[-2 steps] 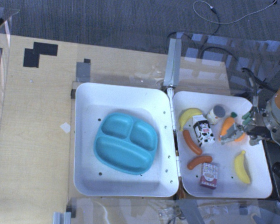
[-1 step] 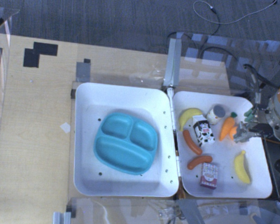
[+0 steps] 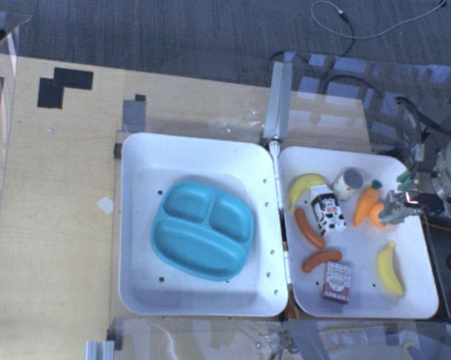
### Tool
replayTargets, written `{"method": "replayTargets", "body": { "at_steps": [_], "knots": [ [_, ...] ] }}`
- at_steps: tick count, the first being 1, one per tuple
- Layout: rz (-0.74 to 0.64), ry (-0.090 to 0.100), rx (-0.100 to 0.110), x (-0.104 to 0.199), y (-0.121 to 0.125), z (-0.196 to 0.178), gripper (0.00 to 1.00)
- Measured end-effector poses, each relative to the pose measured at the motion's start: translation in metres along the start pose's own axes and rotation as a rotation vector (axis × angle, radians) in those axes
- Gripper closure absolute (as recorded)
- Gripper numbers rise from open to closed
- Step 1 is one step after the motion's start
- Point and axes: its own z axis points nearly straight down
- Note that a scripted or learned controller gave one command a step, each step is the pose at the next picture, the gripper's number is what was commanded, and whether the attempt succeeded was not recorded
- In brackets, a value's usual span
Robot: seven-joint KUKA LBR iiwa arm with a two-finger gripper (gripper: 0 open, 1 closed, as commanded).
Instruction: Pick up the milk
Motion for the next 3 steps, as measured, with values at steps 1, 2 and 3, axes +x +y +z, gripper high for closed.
{"method": "replayTargets", "body": {
  "at_steps": [1, 2, 3],
  "knots": [
    [-0.003, 0.000, -0.006, 0.001, 0.002, -0.011, 1.00],
    [-0.007, -0.001, -0.012, 0.001, 0.004, -0.023, 1.00],
    [-0.011, -0.001, -0.018, 0.002, 0.006, -0.034, 1.00]
  ]
}}
